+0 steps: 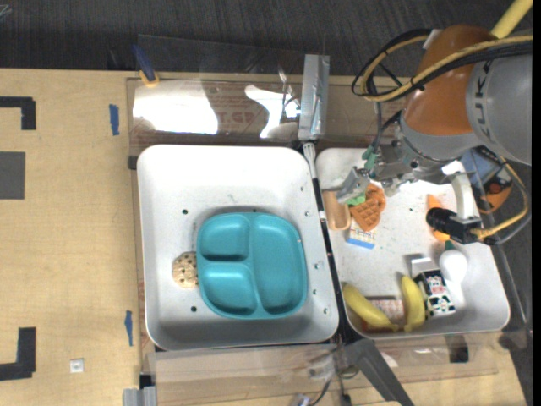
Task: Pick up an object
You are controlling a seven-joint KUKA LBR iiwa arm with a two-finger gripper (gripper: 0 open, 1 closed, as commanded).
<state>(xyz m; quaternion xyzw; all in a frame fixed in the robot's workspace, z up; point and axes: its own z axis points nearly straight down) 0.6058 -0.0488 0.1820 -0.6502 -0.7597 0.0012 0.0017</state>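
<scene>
So the arm [473,83] fills the upper right of the frame, and the hand [369,178] sits low over the top left corner of the right bin [494,307]. It's right above an orange waffle-looking toy [369,210], maybe touching it. Honestly I can't tell how far open the hand is or whether it has anything in it, since the wrist and cables cover that part.

My read: this is the reach/grasp step, with nothing clearly lifted yet. The next move probably needs a clean close on the orange piece and then a straight lift, because the divider wall between the bins is just left of it.

Room-wise, the left bin [161,176] is mostly taken up by a teal divided plate [251,263] in the lower middle, with a cookie [185,269] tucked against its left edge. The right bin is more cluttered: bananas [380,309] along the bottom edge, a small black and white carton [435,290] next to them, and a small blue and white card [361,239] just below the orange toy. There's open white floor in the middle of the right bin, so that's the easiest space to work in.
</scene>
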